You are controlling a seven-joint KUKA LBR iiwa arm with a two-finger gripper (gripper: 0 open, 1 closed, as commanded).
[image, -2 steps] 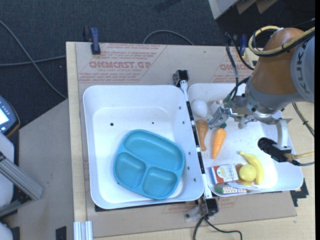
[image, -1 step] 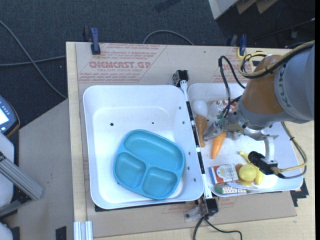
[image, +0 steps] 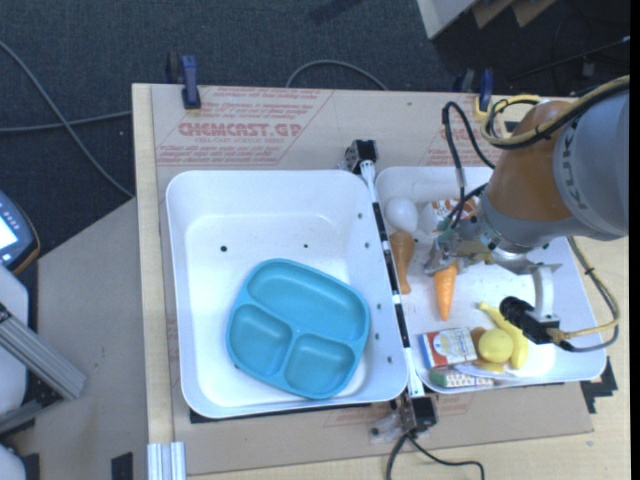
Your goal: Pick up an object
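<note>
My arm comes in from the right, over the right bin (image: pixel 421 177). The grey link and orange band sit above the bin's far half, with the wrist bent down toward the bin floor. My gripper (image: pixel 444 252) is low in the middle of that bin, pointing down at a slant.

Open or closed: can't tell, the wrist body blocks the tips from this angle. Nothing visibly held.

Nearest thing is the orange carrot (image: pixel 444 293). It lies on the floor with its thick end up against the gripper, tip pointing to the near side. Contact or just beside, can't tell.

Tan cone (image: pixel 401 258) lies left of the gripper along the bin's left wall, with a white egg (image: pixel 401 212) just beyond it. Yellow lemon (image: pixel 495 345) and a small red-and-white carton (image: pixel 452 347) are in the near end, apart from the gripper.

Left bin (image: pixel 200 218) holds a blue divided plate (image: pixel 297 326), well away from my arm.
</note>
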